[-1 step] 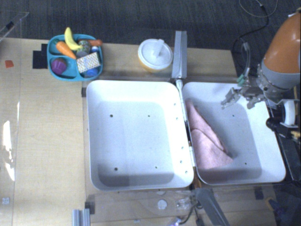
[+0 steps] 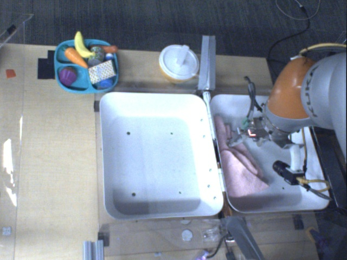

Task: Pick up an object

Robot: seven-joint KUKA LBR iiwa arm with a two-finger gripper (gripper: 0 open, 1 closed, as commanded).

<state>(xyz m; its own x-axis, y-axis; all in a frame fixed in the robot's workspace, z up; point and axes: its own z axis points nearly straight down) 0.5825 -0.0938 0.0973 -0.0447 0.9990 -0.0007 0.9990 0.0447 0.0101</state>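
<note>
Wooden desk (image 2: 49, 145) with two white bins, my gripper (image 2: 237, 136) low in the right bin (image 2: 282, 199), whether spread or pinching I cannot tell, pink cloth (image 2: 241, 167) just beneath it

Arm (image 2: 320, 91): rounded housing in light grey with a smooth, slightly glossy finish. Part of the maker's lettering in dark capitals is visible on the grey shell at the right edge of the frame.

Band (image 2: 287, 93): a bulging orange segment sits above the wrist, with a thin pale seam along its upper edge where it meets the grey shell.

Wrist and hand (image 2: 246, 131): a dark grey metallic assembly of compact, angular parts, carrying a small red-lit spot near its centre.

Cabling: thin black cable (image 2: 251, 93) rises from the wrist assembly along the orange band. A white bracket (image 2: 295, 153) and a black cylindrical connector (image 2: 284, 170) with yellow-tipped leads hang below the wrist.
</note>
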